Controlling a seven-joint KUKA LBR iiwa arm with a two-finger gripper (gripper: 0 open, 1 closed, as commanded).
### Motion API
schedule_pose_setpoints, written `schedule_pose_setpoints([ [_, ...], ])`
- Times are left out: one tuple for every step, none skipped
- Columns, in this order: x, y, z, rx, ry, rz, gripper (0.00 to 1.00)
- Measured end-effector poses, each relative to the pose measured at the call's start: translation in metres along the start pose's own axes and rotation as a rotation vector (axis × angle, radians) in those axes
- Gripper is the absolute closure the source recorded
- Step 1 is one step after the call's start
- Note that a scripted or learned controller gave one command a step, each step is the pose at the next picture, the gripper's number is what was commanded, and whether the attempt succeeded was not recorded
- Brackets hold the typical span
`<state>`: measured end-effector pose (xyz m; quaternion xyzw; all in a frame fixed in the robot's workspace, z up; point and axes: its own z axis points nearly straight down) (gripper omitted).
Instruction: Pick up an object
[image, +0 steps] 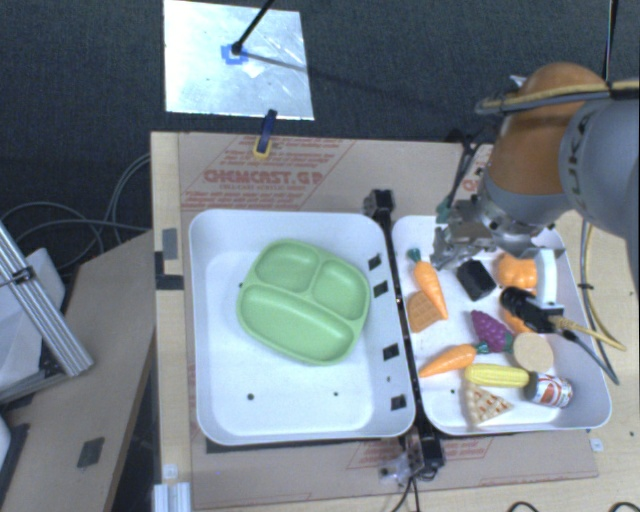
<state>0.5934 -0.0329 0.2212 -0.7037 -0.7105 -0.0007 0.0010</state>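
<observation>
Your claw (450, 248) hangs low over the far end of the right shallow white plastic bin (600, 405), and from this slant you cannot tell whether it is released or clenched; nothing is visibly caught in it. The nearest candidate, as I judge it, is the tapered orange toy carrot with a small green stub (428, 283), lying just below and to the left of the claw, close to the bin's inner wall, with its thick end nearest the claw. Expect it to be light, stiff and hollow, with a smooth skin that may squirt out of a pinch, so take it across the thick end rather than the narrow tip. Its tip rests against a tan waffle-textured wedge (424, 314), which may shift with it. A small tilted black block (477, 278) sits just right of the carrot, almost under the claw, and could get nipped instead. Further out lie a rounded orange toy fruit (517, 270), a purple bunch-shaped toy (490, 328), a second orange carrot (447, 360), a pale round disc (533, 352), a yellow corn cob (497, 376), a pizza-slice toy (485, 405) and a small red-and-white can (548, 390), all crowded together. The left white bin (215, 420) holds a pale green divided plastic tray (303, 300), well apart from your reach.
</observation>
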Motion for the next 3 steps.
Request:
schedule_pose_setpoints([
  [0.045, -0.007, 0.002, -0.001, -0.001, 0.0, 1.0],
  [0.043, -0.024, 0.003, 0.0, -0.003, 0.009, 1.0],
  [0.039, -0.022, 0.004, -0.002, -0.002, 0.009, 1.0],
])
